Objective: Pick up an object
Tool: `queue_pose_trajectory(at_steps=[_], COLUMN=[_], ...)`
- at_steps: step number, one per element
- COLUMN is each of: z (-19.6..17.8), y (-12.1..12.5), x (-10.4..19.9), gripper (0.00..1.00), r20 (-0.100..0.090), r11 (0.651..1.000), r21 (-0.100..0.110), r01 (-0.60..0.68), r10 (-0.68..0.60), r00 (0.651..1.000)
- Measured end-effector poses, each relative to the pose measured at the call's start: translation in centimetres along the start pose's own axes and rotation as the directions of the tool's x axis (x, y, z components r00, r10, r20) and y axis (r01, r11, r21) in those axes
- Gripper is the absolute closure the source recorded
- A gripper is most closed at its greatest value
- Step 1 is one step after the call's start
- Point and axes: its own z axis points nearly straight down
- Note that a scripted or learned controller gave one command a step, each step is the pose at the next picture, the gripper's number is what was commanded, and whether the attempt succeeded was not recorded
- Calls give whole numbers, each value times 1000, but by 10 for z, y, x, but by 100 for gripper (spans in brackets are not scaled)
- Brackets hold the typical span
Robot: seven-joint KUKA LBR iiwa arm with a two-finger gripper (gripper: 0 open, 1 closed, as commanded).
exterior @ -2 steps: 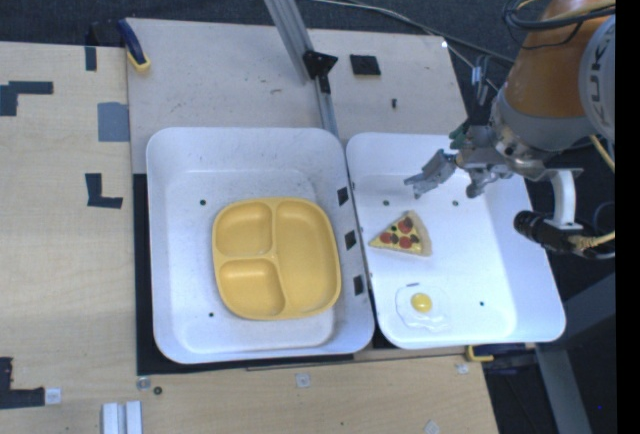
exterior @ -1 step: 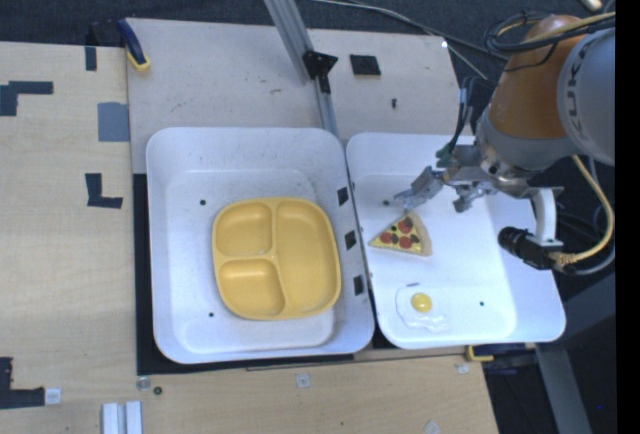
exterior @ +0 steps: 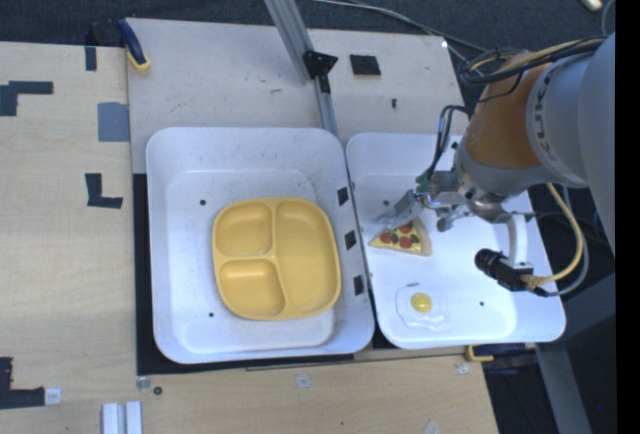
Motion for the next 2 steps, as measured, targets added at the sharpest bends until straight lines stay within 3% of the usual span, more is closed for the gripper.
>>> queue_pose_trajectory(at_steps=[1,2], z=[41,28], y=[1,3], x=[0,-2], gripper=[0,100], r20=[2,7], r11=[1000,1000], r21=[-10,-16], r01=[-1,0], r10=[1,0], r00=[1000,1000])
